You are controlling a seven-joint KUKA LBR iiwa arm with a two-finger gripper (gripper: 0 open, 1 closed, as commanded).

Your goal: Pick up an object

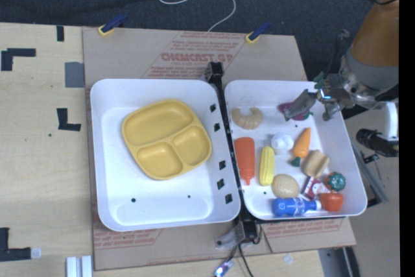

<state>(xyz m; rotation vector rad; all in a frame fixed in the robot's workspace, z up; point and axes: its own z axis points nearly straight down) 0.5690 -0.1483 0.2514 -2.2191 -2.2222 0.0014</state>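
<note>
The gripper [310,102] hangs over the far right corner of the right bin [353,159], and I can't tell whether it's got anything. A dark pinkish thing [297,112] sits right under it. The toys are packed tight, so a grab could easily clip the carrot [301,143] or slip.

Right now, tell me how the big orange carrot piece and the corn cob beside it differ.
The orange carrot piece is plain orange and smooth; the corn cob is yellow. The carrot piece is longer and thicker, the corn cob shorter and slimmer. The carrot piece lies next to the divider between the bins, the corn cob farther into the right bin. Both lie flat, side by side and roughly parallel.
</note>
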